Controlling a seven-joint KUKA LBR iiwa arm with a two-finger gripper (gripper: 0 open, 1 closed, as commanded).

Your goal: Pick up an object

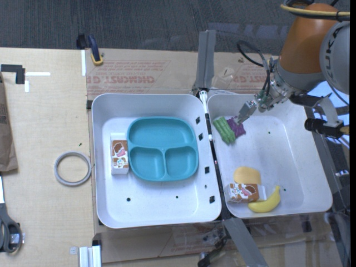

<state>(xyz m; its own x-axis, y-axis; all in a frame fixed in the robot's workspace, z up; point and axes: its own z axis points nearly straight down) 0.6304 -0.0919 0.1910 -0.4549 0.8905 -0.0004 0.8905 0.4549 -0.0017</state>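
My gripper (245, 113) hangs in the far left part of the right bin (295, 149), just above and to the right of a green ridged toy (224, 130) with a purple piece (238, 129) beside it. The gripper's tip is very close to the purple piece; whether they touch is unclear. Nothing visibly hangs from the gripper. Near the front of the same bin lie a yellow banana (266, 203), a small printed carton (243, 192) and an orange-yellow item (246, 175).
The left bin (105, 199) holds a teal divided plate (163, 148) and a second small carton (119, 156) at its left. On the bench to the left lie a tape ring (73, 168) and scissors (8, 235). A grey post (204, 60) stands behind the bins.
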